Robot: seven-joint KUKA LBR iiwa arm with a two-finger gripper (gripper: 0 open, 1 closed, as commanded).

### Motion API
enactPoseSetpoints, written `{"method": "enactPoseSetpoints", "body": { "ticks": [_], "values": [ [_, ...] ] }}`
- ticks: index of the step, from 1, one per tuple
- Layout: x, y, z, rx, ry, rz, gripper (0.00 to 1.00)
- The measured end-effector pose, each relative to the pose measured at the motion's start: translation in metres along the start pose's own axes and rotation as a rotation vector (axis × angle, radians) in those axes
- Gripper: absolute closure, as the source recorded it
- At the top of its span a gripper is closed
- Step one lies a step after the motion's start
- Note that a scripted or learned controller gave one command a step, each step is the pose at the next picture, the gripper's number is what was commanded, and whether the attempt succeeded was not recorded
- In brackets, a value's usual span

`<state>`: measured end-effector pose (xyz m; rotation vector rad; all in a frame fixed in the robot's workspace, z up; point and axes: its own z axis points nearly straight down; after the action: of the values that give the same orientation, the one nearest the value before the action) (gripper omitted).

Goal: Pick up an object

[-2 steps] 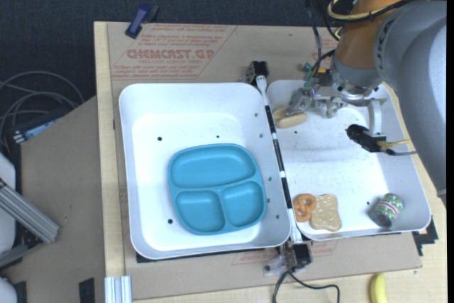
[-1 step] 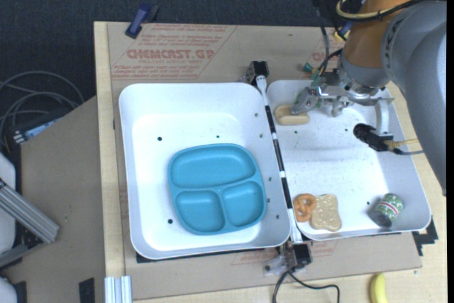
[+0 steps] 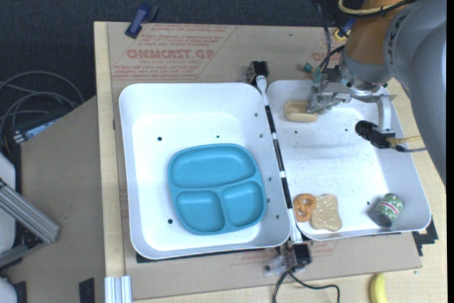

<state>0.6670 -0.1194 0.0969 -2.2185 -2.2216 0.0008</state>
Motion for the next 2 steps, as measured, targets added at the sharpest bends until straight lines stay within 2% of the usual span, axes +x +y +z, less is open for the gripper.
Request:
{"method": "enactPoseSetpoints", "body": {
  "ticks": [1,2],
  "values": [
    [0.0,0.001,-0.01,-0.002,-0.001,0.0,1.0],
    [0.009,-0.042,-0.024,0.0,0.0,0.002,1.0]
  ]
}}
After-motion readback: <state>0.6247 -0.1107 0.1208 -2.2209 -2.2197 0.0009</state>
